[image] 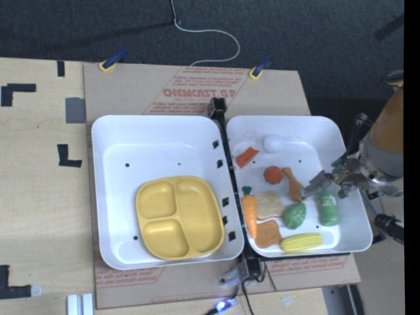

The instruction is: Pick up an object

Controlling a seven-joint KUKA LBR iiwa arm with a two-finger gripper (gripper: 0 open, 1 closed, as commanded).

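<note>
The worktop is pale wood with black marks, and a cardboard sheet lies under two shallow white bins set side by side. The left bin holds a yellow divided plate with three compartments, resting toward the near right of that bin. The right bin holds a cluster of toy foods: an orange carrot lies lengthwise against the left wall, with a small red piece farther back and a white egg-like ball near the back wall. Near the middle sit a red tomato, a pale bread slice and, just in front of it, an orange-brown square piece. A brown stick-like piece lies slanted beside the tomato, a green leafy vegetable sits just below it, and a yellow corn cob lies along the near wall. A green bottle stands toward the right wall. The claw reaches in from the right over the bin, just above the bottle and beside the brown piece; whether it is open or gripping anything cannot be told.
</note>
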